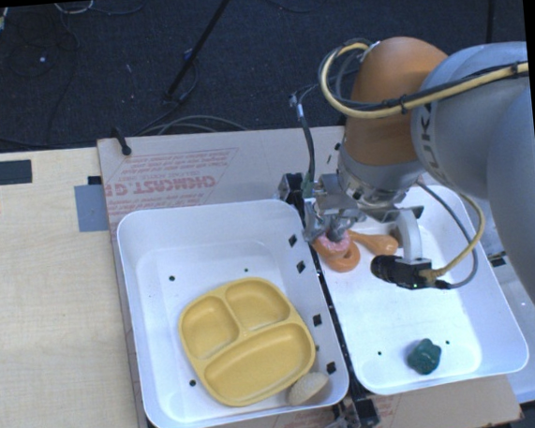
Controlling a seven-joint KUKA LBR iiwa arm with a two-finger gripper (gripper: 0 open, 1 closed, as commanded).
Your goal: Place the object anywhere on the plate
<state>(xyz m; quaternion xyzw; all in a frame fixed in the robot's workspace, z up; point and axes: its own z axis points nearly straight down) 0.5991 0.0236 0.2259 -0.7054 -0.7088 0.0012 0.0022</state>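
Bench: pale wooden top (pixel 41 305) under a flat sheet of printed brown cardboard (pixel 170 175), dark floor behind.
Left bin: shallow white plastic bin (pixel 148 239) holding a yellow three-compartment plastic plate (pixel 248 340); a small beige rounded lump (pixel 310 388) lies just beside the plate's near right corner.
Right bin: shallow white plastic bin (pixel 476 329); a small dark green crumpled object (pixel 424 356) rests near its front edge.
Task object: orange ring-shaped toy with a stub handle (pixel 351 250), in the right bin's far left corner, well apart from the plate.
Pincer: two-finger gripper (pixel 334 235) directly above the ring, touching or nearly so; whether it is clenched or released cannot be told.
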